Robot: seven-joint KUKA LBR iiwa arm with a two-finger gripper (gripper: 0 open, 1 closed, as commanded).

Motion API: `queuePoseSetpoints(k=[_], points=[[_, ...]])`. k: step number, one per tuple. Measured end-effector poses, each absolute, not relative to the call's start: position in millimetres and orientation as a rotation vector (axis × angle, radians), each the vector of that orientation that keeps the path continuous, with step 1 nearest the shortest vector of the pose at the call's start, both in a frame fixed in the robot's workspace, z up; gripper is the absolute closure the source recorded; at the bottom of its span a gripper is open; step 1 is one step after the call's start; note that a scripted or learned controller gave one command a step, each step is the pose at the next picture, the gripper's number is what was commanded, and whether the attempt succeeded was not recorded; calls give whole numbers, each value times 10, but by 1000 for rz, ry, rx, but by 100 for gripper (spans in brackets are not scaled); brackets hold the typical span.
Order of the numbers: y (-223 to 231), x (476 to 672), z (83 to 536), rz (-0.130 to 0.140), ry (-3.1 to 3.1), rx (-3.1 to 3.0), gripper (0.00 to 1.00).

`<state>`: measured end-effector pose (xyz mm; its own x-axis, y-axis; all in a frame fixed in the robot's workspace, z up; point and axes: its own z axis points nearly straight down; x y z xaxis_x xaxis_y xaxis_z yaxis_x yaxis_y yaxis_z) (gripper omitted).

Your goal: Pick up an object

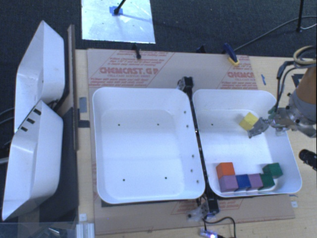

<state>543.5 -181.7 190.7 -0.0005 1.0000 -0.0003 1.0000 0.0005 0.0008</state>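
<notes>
Over the right bin (285, 155), the gripper (258, 128) is reaching in from the right side. It is sitting just beside the yellow block (248, 120), at the block's near right corner. I cannot tell how the gripper is set, because it looks small and blurry.

The yellow block is lying by itself in the far part of the right bin, well apart from the other blocks. Those are crowding together along the near wall: orange (225, 169), purple (228, 182), blue (242, 181), a paler purple (255, 180) and green (271, 171).

I am guessing the yellow block is the one to pick. To do it well, the gripper should be centering right over the block, with one side on each flat face, then going down low before squeezing. Coming in at a corner could be pushing the block away.

The left bin (104, 133) is sitting next to it on the table (148, 63).
</notes>
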Motion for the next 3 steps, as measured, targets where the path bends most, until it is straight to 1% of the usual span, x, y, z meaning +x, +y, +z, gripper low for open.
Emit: queuePoseSetpoints(k=[1,2,3], points=[[-2131,5867,817,-4,2227,2226,0],[-2132,6466,870,2,2223,2218,0],[-1488,6428,868,3,2227,2216,0]])
